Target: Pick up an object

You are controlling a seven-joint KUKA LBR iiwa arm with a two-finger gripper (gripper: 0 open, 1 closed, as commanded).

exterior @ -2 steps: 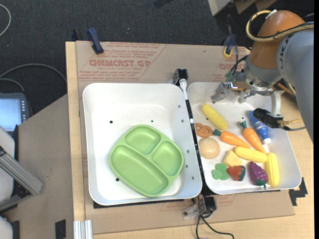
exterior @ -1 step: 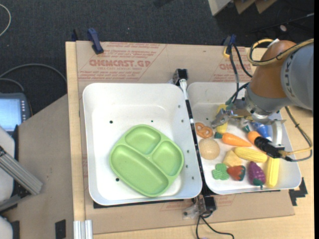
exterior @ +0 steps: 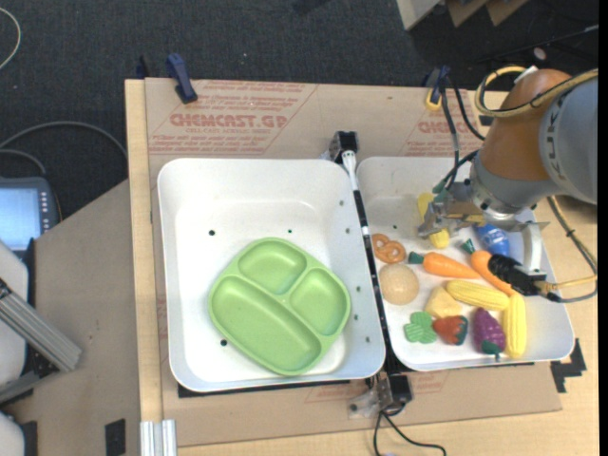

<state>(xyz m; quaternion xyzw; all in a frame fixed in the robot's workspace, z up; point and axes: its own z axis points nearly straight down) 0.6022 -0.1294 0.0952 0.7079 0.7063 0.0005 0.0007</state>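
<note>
Plastic toy food [exterior: 465, 297] heaped in right bin [exterior: 399, 183], ready for picking; gripper [exterior: 439, 218] overhead, finger state indiscernible; green tray [exterior: 278, 304] apart, left bin [exterior: 190, 198].

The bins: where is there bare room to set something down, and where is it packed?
The left bin has bare floor along its far side, beyond the green divided plate, and a strip left of it. The right bin is bare only at its far left corner; toy food crowds the rest, beneath the gripper.
</note>
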